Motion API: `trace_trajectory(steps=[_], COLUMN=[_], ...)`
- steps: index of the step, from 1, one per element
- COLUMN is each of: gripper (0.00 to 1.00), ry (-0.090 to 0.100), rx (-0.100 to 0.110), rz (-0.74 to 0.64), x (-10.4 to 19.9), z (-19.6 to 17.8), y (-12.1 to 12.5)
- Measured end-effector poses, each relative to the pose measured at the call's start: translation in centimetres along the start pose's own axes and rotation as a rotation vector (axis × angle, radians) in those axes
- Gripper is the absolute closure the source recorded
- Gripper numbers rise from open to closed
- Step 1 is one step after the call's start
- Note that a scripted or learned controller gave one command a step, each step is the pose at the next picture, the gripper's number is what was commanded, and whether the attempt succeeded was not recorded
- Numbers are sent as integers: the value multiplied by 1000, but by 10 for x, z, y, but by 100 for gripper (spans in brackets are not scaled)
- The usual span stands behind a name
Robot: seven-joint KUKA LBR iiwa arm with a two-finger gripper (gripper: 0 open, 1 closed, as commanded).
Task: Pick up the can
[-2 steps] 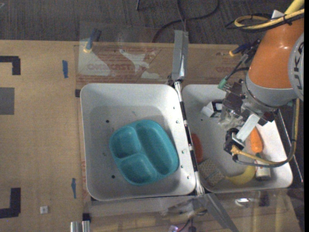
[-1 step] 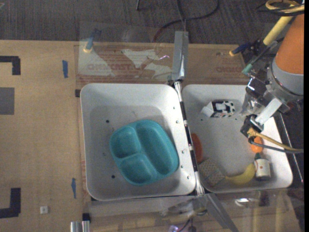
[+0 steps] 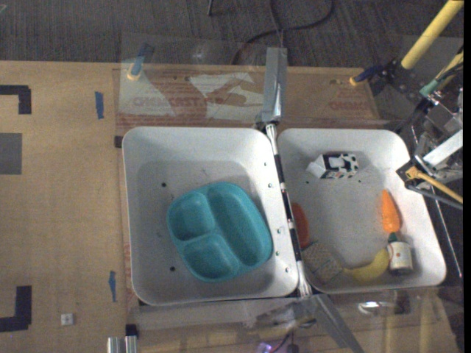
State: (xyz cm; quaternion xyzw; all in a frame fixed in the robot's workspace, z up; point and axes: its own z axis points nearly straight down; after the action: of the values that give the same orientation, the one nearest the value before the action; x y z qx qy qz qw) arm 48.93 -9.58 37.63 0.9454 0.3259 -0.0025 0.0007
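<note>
My gripper (image 3: 434,164) sat at the right edge of the right bin (image 3: 353,142); whether it was open or closed I could not tell. The can (image 3: 399,257) stood upright in that bin's near right corner, just beside the banana (image 3: 370,269), toward the viewer from my gripper.

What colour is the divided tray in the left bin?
Teal, a blue-green all over. The divided tray shows best in the camera view, lying in the left bin.
</note>
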Motion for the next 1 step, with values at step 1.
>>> trace_trajectory(steps=[1], gripper=[100], ry=[0], rx=[0], rz=[-360], x=[-41], z=[-15], y=[56])
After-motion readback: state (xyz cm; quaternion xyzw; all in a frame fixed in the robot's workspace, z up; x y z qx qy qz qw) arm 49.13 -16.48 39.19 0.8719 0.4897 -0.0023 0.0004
